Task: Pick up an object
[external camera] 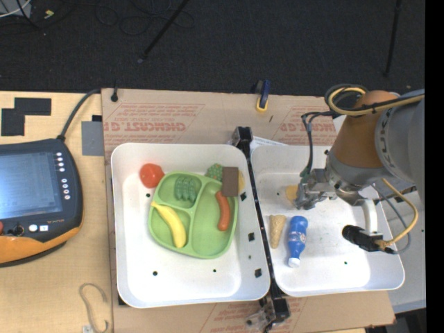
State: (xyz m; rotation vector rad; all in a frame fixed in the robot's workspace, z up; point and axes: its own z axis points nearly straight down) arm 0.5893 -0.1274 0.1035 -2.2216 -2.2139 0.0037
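In the right bin (388, 272) my gripper (305, 198) is down low near the bin's upper left part. A small yellow piece (292, 193) lies right against its left side, partly hidden by it. Just below the gripper lies a blue bottle (296, 236) with a white cap pointing toward the front. A pale cone-shaped piece (277, 229) rests left of the bottle, near the bin's left wall.
The left bin (139, 276) holds a green divided plate (194, 245) with a banana (171, 225), a red sausage (223, 211) and a green vegetable (185, 188). A red tomato (151, 175), a brown block (230, 180) and a broccoli piece (214, 171) sit at the plate's edge. A tablet (35, 193) lies at the far left.
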